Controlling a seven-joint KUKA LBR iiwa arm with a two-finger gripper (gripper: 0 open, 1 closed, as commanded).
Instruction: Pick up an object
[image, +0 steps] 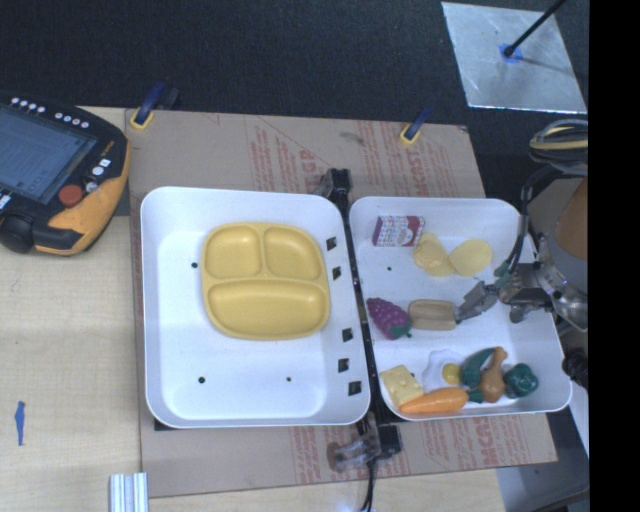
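Currently —
Gripper (478, 300): positioned over right bin (535, 225), fingers spread, nothing grasped.
Nearest item: bread roll (432, 314), just beside fingertips.

Grapes (389, 317): purple plastic bunch, lying at the right bin's left side, touching the bun's left end
Bun (432, 314): tan hot-dog shape, lying flat mid-bin
Carton (397, 231): small red-and-white box, flat near the top edge
Yellow pieces (452, 256): two pale rounded shapes side by side, just right of the carton
Cheese (399, 383): yellow wedge, bottom left corner
Carrot (433, 402): orange, lying along the bottom edge
Green-and-orange vegetables (495, 375): clustered bottom right
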